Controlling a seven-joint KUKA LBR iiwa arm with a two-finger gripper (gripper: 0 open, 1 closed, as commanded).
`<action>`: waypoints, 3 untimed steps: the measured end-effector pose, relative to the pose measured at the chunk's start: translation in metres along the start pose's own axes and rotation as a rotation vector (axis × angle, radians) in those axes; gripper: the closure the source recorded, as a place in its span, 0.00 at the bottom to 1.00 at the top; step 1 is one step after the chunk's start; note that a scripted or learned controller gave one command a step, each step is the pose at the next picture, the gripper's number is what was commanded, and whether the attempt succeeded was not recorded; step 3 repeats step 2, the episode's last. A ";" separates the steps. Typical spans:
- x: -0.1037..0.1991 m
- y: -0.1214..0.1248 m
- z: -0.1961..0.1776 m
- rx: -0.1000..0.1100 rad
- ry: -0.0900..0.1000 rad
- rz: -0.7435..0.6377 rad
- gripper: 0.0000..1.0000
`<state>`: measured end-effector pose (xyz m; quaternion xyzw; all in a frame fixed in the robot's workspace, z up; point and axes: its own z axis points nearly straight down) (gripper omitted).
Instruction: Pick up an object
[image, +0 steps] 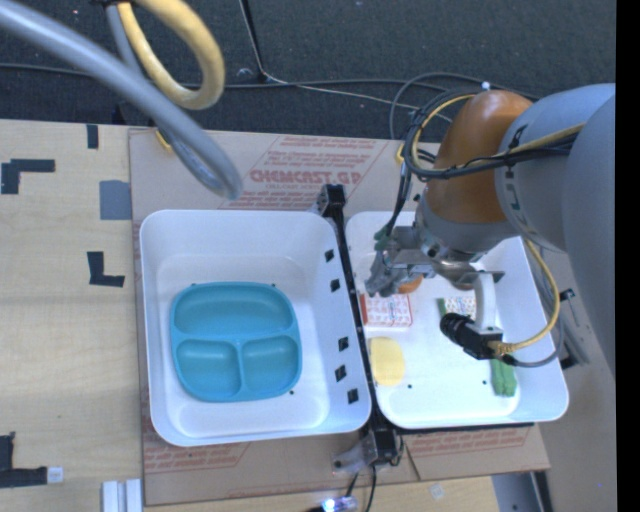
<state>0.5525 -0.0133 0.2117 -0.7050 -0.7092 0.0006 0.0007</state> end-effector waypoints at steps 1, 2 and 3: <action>0.046 0.008 0.006 0.000 0.000 0.000 1.00; 0.109 0.022 0.000 -0.002 0.001 -0.002 1.00; 0.109 0.022 0.000 -0.002 0.001 -0.002 1.00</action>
